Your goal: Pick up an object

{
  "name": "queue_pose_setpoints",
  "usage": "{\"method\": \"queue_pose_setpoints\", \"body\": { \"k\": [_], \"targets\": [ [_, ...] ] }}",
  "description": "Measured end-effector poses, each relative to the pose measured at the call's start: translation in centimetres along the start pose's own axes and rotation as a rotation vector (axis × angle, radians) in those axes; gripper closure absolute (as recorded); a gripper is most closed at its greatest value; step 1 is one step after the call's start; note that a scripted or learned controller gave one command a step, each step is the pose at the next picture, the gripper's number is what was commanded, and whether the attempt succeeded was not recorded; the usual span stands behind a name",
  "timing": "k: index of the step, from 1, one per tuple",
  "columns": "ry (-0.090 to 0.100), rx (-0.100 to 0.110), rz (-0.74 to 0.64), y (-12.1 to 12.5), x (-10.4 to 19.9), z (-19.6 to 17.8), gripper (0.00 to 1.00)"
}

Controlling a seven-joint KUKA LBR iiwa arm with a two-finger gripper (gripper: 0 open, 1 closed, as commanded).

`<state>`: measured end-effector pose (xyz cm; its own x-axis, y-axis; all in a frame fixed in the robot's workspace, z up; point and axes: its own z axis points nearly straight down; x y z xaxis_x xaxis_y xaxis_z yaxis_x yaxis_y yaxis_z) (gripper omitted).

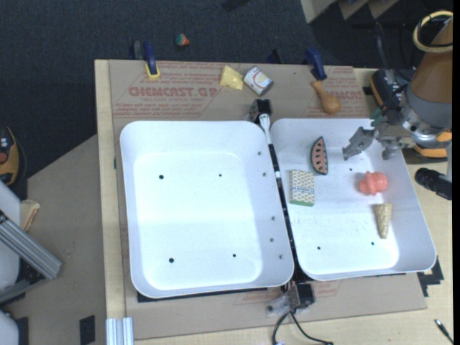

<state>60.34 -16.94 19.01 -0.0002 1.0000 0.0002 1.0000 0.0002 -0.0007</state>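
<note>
- Camera view shows the gripper (363, 144) hanging over the upper right part of the right bin (410, 254), its fingers spread with nothing between them.
- Candidates lie in that bin: a watermelon slice (319, 155) just left of the gripper, a pink-orange lumpy toy (372, 183) just below it, an ice-cream cone (383, 218) further down, and a patterned flat packet (302, 187) near the bin's left wall.
- Probably the approach stage; the pink toy looks nearest and bulkiest, so it seems the best target.
- A good grasp would centre the fingers over it, descend straight, and close only once they straddle it.
</note>
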Motion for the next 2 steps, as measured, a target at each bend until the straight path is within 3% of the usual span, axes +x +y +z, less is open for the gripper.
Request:
{"method": "queue_pose_setpoints", "body": {
  "k": [1,2],
  "targets": [
    [-0.001,-0.008,-0.004,-0.7,3.4,-6.7,0.00],
    [0.000,0.007,0.007,-1.1,-4.3,1.5,0.00]
  ]
}}
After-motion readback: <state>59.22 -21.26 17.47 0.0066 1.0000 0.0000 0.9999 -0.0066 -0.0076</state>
